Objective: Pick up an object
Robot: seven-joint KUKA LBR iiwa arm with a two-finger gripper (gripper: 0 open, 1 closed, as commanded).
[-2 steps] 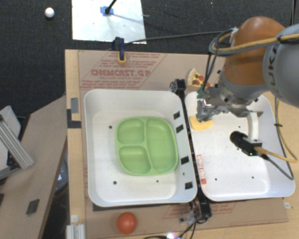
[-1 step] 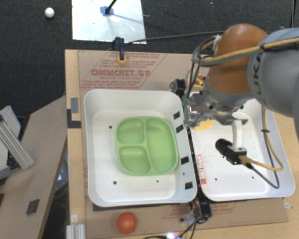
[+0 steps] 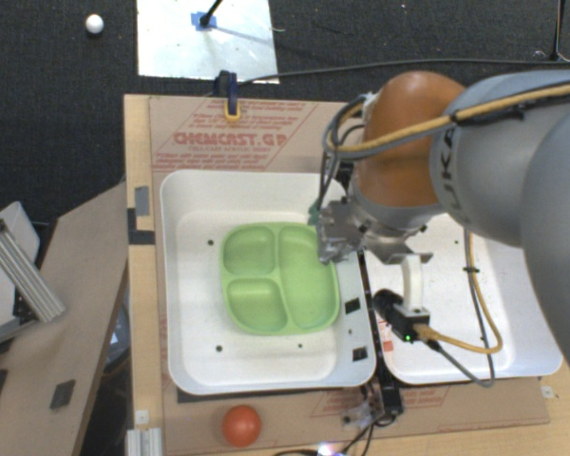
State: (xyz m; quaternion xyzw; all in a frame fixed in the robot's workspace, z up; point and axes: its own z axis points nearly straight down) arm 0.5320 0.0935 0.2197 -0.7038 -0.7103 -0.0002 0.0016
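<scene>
My arm (image 3: 513, 160) lies nearest the camera and hides most of my gripper (image 3: 331, 240), which sits over the right edge of the green tray (image 3: 277, 278) in the left bin (image 3: 195, 255); I cannot tell how my jaws stand. The tray lies flat on the bin floor, spreading away to the left of and below my jaws, its right rim close beside the bin wall. Risk, as I judge it: a wide, shallow rim offers little purchase, so a closing grasp may slip off, or the jaws may catch the wall.
</scene>
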